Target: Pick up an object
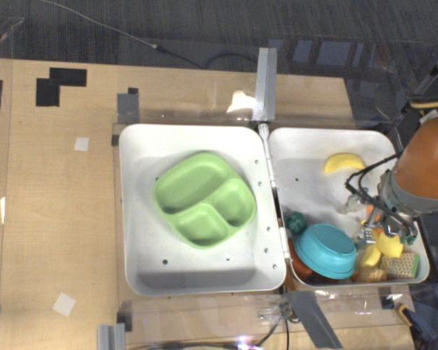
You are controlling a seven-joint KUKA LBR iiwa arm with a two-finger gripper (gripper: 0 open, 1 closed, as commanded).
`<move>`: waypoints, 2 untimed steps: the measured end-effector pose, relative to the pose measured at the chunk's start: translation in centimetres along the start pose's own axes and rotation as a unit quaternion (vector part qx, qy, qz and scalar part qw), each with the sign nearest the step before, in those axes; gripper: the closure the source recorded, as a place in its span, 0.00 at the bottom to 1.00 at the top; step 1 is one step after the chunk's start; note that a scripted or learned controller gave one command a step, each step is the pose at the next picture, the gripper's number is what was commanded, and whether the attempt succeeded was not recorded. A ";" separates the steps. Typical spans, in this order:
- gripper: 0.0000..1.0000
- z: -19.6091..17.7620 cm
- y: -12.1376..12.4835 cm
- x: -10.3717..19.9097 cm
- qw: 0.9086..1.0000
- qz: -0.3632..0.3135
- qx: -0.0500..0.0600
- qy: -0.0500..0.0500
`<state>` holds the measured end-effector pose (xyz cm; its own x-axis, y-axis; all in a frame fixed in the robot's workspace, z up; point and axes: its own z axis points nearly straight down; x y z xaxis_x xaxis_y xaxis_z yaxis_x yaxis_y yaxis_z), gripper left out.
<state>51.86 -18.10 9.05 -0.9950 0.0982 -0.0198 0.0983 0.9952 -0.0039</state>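
Two white bins sit side by side on the desk point(51, 217). The left bin point(142, 268) carries a green divided plate point(204, 199). In the right bin point(306, 148), a yellow banana point(343, 163) lies toward the far side, its long axis running left to right, while a teal bowl point(327, 250), a dark green item point(296, 222) and small yellow pieces point(383, 246) are crowded at the near edge. The gripper point(372, 221) is lowered over that near right cluster, with the bowl just to its left and the banana farther off. Whether the jaws are wide or narrow cannot be told, as they are hidden by wrist and cables. Little room is left among the clutter; the banana lies clearer.
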 end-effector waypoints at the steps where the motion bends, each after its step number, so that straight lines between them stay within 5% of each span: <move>1: 0.00 0.0 0.4 1.0 1.000 -0.006 0.001 -0.001; 2: 0.00 0.2 3.8 -7.3 0.999 -0.044 -0.003 0.003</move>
<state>59.54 -15.07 8.93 -0.9999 0.0101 -0.0134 0.0101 0.9999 -0.0002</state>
